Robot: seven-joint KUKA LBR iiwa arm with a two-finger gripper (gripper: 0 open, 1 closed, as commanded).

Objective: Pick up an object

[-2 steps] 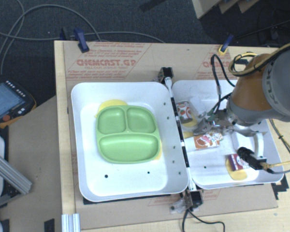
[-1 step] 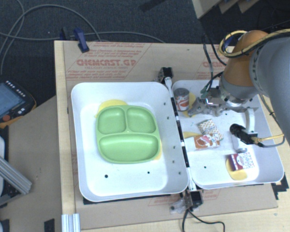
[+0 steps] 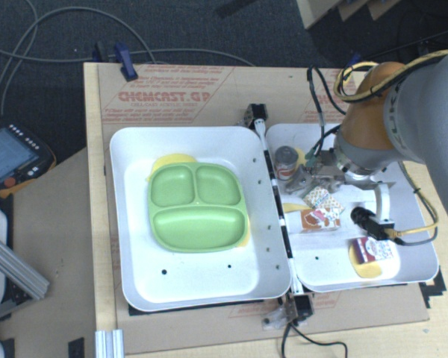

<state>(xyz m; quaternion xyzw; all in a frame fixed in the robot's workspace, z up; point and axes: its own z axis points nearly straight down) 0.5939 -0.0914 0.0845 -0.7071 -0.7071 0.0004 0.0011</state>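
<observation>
Your gripper (image 3: 313, 176) sits low in the right bin (image 3: 418, 268), near its left wall; you cannot tell how far the fingers are parted, nor whether they grip anything. A small can (image 3: 286, 161) stands just left of it. A patterned packet (image 3: 322, 200) lies just below, a red-and-white one (image 3: 319, 218) beneath that. The green divided tray (image 3: 198, 207) rests in the left bin (image 3: 134, 267).

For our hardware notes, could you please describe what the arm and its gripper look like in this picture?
The arm is a thick, rounded grey body with an orange band above the wrist. Yellow and black cables loop beside the band. The gripper is a small grey metal assembly.
</observation>
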